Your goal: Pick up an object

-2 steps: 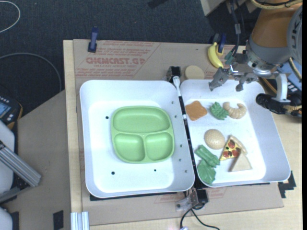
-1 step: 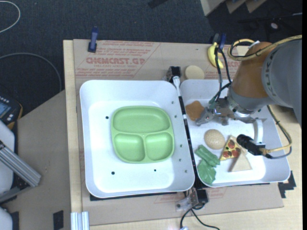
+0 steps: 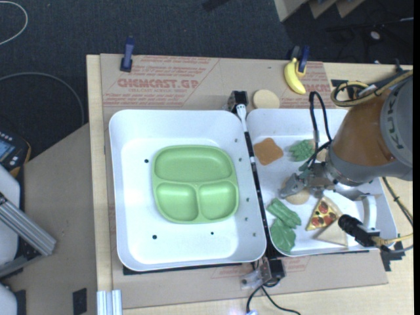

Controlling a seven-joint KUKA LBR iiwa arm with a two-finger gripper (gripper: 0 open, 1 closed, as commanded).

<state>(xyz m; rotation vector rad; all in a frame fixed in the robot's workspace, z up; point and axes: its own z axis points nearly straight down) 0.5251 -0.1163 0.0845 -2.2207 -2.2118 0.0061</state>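
Dark carpet surrounds my bench [image 3: 164,77], whose top is a brown board printed with red lettering, and two shallow white bins sit side by side on it. My pincer [image 3: 296,186] hangs low inside the right bin [image 3: 279,120], near its middle, with my grey arm and its orange band [image 3: 361,133] coming in from the right. I cannot tell how far my pincer is spread, nor whether anything is in it; from this angle the metal tip blurs into the things beneath it.

Just under the tip lies one small tan round piece [image 3: 299,197]. Left and slightly far of it is one brown cookie-like disc [image 3: 268,151]. Far of the tip sits one green leafy piece [image 3: 302,149]. Near and left of the tip I count two more green pieces: a pod shape [image 3: 283,212] and a broader leaf [image 3: 283,236] touching it at the bin's near edge. Near and right lies one pizza slice [image 3: 323,216].

One green divided plate [image 3: 195,182] with three compartments rests in the left bin [image 3: 131,136].

Beyond the bins, one banana [image 3: 294,77] and one tan round disc [image 3: 266,99] lie on the board, and two blue clamps [image 3: 127,52] grip its far edge.
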